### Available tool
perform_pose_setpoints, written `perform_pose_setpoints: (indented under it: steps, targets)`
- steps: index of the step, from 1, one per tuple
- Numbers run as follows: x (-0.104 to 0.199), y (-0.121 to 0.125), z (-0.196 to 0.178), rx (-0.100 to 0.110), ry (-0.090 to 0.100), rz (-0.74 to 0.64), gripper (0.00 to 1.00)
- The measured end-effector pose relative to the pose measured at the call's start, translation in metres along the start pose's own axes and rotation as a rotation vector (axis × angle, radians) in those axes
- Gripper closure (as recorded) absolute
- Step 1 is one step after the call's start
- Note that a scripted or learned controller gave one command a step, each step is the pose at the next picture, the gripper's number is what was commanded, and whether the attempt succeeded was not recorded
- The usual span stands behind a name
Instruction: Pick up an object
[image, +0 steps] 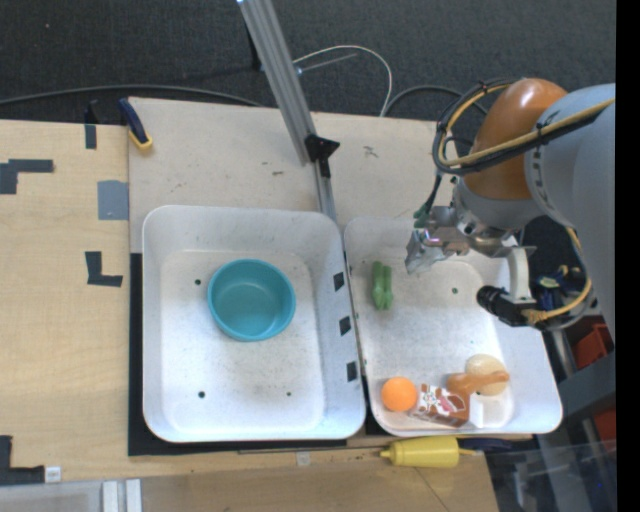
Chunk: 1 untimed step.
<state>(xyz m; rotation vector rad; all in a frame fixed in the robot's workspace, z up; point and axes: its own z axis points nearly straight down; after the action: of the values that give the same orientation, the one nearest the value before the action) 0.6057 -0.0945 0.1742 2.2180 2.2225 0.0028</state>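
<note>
My gripper (420, 256) hangs over the far part of the right bin (452, 318), under the grey arm with its orange band. A green oblong object (381, 285) lies in that bin a little to the gripper's left, apart from it. Nothing shows between the fingers. At the bin's near edge lie an orange ball (399, 394), a red-and-white packet (442, 402) and a tan bottle-like object (481, 378) with a white block (489, 409) beside it. A teal bowl (251, 299) sits in the left bin (180, 310).
A yellow object (424, 453) lies on the bench just in front of the right bin. A slanted metal pole (290, 85) rises behind the bins. Cables loop near the arm's wrist. A blue-and-yellow clamp (135, 124) sits at the bench's far left.
</note>
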Motion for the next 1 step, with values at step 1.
perform_pose_setpoints:
  steps: [1]
  targets:
    - [-0.0072,0.0063,-0.0476,-0.001,-0.001,0.001,1.00]
